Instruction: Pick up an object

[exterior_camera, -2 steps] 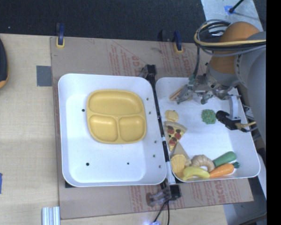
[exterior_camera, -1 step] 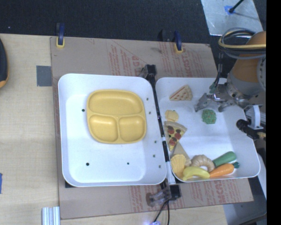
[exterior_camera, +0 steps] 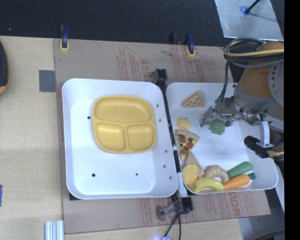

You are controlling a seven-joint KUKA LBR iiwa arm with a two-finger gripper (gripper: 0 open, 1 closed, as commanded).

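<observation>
Gripper is sitting low in the right shallow white plastic bin, its metal fingers splayed apart directly over a small green knobbly toy, likely a broccoli floret. I am seeing the toy just below the fingertips, not clearly between them, so I am not counting it as held.

I am judging the main risk to be a miss: the floret is small and rounded, and if the fingers are closing slightly high or off to one side it could squirt out and roll across the bin floor. A second risk is the fingertips scraping the bin bottom on the way down.

As for orientation, the floret is reading as a compact lump from this angle; I cannot tell a stem end or a long axis, so approach angle is mattering little.

Further out, a tan triangular toy sandwich wedge is lying near the bin's back edge, and a toy pizza slice is resting near the divider. Well apart, a yellow compartment tray is occupying the left white bin.
</observation>
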